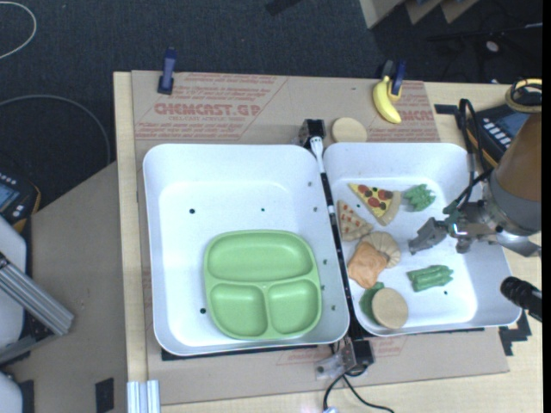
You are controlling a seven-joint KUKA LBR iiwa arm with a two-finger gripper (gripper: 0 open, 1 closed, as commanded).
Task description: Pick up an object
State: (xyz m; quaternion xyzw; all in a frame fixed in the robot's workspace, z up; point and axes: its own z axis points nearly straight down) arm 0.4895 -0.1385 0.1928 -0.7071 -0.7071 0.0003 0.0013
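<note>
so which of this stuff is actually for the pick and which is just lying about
For the pick, in the right bin:
pizza slice
waffle wedge
green piece
leafy green
pincer

Lying about:
green tray in the left bin
banana
blue clamp

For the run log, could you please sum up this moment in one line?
gripper: over right bin, nothing held | nearest: green toy | green tray: left bin

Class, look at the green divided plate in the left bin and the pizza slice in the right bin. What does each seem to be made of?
Green divided plate: likely moulded plastic, judging by its smooth, even pale-green surface with a soft sheen and rounded compartment ridges.
Pizza slice: probably toy plastic or rubber, judging by its flat colours and matte look; which one is hard to tell.
</note>
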